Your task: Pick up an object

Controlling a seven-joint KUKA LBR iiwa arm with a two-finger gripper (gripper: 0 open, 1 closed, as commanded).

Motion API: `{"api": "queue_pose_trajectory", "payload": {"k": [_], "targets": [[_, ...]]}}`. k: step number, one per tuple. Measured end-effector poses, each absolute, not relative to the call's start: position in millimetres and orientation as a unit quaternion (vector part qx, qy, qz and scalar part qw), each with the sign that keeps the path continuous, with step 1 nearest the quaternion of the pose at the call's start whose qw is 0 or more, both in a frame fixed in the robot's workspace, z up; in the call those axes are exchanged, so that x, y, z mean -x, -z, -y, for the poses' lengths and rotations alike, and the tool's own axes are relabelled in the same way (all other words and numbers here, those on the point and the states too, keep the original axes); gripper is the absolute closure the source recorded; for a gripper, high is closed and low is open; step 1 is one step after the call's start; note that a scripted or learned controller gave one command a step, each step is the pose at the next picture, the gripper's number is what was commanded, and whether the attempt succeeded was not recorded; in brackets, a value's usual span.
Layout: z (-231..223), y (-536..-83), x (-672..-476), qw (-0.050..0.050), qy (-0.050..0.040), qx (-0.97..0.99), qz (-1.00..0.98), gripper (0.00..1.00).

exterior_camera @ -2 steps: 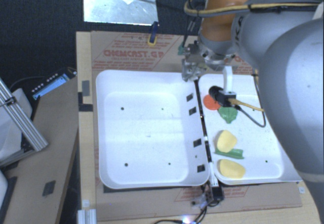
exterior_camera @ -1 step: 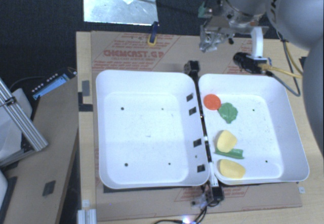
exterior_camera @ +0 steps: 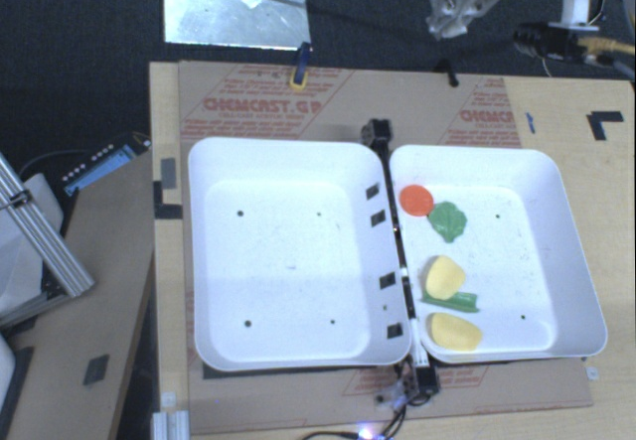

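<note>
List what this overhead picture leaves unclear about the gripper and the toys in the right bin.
- Gripper, camera view: blurred and pale near the top edge, so finger position is unreadable.
- Green strip: too small to identify; lies between the two yellow pieces, contact unclear.
- Green lump: shape too coarse to name; seems to touch the orange disc.

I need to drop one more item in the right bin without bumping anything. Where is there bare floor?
The right bin is bare along its right half. Its left strip is crowded: orange disc, green piece, two yellow pieces.
</note>
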State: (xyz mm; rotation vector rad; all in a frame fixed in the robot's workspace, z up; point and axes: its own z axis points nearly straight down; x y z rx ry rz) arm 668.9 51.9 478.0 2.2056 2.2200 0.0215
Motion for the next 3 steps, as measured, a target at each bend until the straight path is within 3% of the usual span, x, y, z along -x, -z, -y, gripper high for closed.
{"api": "queue_pose_trajectory", "payload": {"k": [1, 2, 3], "targets": [[-106.4, -451.9, -565.3, -0.002, 0.0008, -0.704, -0.71, 1.0], [-157.8, -540.1, -568.1, 0.002, -0.005, -0.704, -0.71, 1.0], [-144.0, -534.7, -637.3, 0.002, -0.0016, -0.707, -0.707, 1.0]]}}
